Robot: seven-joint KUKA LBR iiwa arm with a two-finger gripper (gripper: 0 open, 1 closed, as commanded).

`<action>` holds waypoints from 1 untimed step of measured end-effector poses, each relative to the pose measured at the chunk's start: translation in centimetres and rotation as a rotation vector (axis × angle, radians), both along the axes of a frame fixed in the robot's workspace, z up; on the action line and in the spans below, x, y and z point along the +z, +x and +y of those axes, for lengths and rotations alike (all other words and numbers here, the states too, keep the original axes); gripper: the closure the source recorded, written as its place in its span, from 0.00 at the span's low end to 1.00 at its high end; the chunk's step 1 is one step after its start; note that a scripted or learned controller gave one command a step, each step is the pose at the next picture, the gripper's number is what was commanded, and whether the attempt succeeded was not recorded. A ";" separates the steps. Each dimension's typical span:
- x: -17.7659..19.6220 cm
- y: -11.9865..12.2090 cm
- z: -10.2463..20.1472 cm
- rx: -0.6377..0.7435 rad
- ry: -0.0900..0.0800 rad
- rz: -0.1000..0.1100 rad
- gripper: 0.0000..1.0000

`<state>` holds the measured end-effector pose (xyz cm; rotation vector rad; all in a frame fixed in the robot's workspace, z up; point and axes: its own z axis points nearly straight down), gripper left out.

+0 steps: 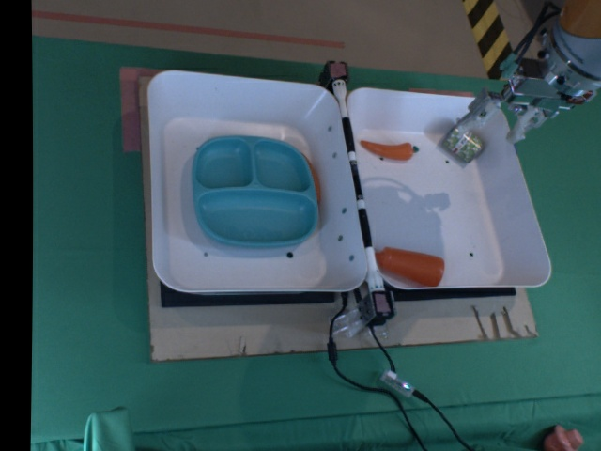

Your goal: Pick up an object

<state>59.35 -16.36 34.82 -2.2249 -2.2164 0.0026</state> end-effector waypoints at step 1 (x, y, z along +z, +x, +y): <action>-13.8 1.4 -2.4 0.001 -0.001 -0.001 0.00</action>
